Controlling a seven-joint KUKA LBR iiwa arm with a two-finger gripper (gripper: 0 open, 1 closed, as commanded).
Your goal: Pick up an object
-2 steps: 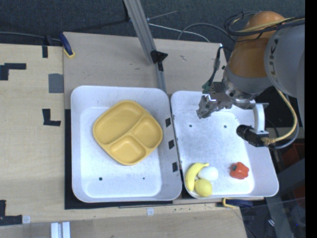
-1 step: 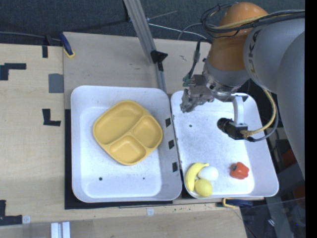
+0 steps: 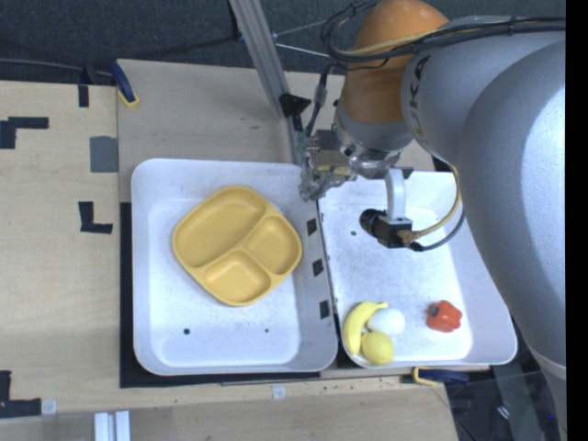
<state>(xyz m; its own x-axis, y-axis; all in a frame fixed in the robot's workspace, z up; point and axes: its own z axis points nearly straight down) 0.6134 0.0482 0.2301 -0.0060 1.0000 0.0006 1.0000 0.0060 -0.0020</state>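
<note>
Two white bins [image 3: 152, 246] sit side by side on wood. Gripper [image 3: 317, 184] hovers over their shared wall; I cannot tell its jaw state. Banana [image 3: 360, 320], egg [image 3: 387, 322] and lemon [image 3: 377, 346] lie well toward the near edge from it.

Grey arm [image 3: 496, 154] reaching from right, wrist bent down; hand [image 3: 317, 184] apparently low.

A divided plate [image 3: 237, 244] lies in the left bin [image 3: 152, 274]; fruit pieces [image 3: 375, 329] sit at the right bin's [image 3: 459, 246] near edge.
</note>
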